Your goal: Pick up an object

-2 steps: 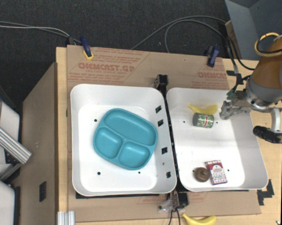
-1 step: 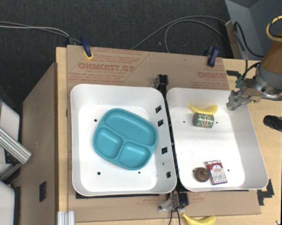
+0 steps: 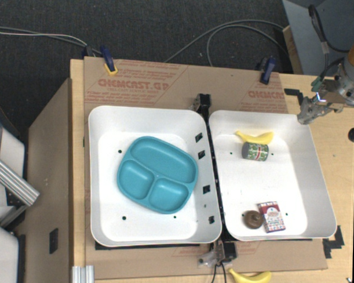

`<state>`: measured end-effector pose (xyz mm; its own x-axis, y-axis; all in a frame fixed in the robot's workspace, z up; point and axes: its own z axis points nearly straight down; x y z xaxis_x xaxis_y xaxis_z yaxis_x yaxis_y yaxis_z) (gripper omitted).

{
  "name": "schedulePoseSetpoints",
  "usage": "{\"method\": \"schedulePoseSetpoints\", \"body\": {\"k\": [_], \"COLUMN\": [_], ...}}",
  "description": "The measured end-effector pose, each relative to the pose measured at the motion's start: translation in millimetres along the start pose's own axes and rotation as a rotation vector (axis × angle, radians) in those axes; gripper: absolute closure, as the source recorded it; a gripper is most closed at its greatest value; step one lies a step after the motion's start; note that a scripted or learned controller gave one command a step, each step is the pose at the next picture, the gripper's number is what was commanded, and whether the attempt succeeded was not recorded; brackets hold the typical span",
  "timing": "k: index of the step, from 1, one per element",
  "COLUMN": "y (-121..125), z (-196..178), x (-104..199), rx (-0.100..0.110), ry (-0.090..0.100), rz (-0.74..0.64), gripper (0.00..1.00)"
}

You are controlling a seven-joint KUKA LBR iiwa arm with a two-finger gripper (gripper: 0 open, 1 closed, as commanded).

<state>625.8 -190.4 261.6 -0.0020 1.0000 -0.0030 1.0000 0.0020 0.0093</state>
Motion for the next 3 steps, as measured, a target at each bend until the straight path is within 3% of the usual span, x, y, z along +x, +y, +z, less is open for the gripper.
{"method": "schedulePoseSetpoints", "body": {"k": [1, 2, 3], "y": [1.1, -3.9, 7.0], "z": [-9.1, -10.4, 3.6], "x": [0.1, 53.5, 104.4], "rx": [0.005, 0.011, 0.012], "ry": [0.002, 0.005, 0.005], "rz": [0.0, -0.003, -0.004], "gripper": [1.0, 1.0, 1.0]}}
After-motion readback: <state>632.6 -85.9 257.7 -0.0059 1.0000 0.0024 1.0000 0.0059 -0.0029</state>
